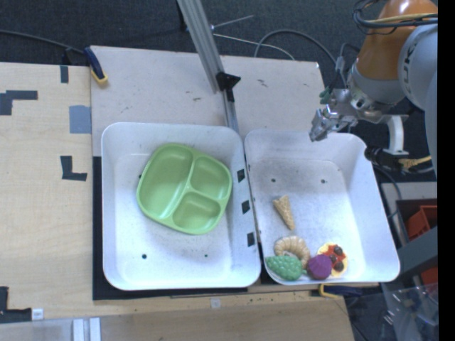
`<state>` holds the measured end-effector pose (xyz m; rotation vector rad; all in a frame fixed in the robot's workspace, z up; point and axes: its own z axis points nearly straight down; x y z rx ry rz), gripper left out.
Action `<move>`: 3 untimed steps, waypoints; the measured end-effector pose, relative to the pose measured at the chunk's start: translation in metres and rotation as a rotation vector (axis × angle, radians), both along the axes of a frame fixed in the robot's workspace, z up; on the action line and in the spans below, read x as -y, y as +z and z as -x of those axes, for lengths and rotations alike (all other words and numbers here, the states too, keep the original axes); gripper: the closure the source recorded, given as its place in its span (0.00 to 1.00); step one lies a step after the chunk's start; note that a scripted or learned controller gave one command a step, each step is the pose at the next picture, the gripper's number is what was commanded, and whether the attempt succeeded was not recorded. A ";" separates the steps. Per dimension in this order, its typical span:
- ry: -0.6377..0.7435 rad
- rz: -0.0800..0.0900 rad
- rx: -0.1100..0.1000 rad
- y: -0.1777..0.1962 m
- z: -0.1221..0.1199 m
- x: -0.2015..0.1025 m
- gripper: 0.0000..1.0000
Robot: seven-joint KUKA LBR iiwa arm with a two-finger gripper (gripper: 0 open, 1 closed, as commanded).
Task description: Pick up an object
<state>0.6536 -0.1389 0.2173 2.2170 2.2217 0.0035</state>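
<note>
We saw the gripper (321,130) poised over the far rim of the right bin (355,190), well apart from every toy, presumably a waiting pose before descent. How its grip stood we could not tell; nothing showed held. The candidates lay along the near side: a waffle cone (284,211) alone mid-bin, then a croissant (291,246), green broccoli (284,266), a purple piece (319,266) and a pizza slice (335,255) crowded together. A green divided plate (185,188) sat in the left bin (121,212).
</note>
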 end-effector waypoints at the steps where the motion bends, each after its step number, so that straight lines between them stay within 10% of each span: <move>1: 0.000 0.000 0.001 0.047 -0.001 0.000 1.00; 3: 0.003 -0.002 -0.007 0.038 0.042 -0.102 1.00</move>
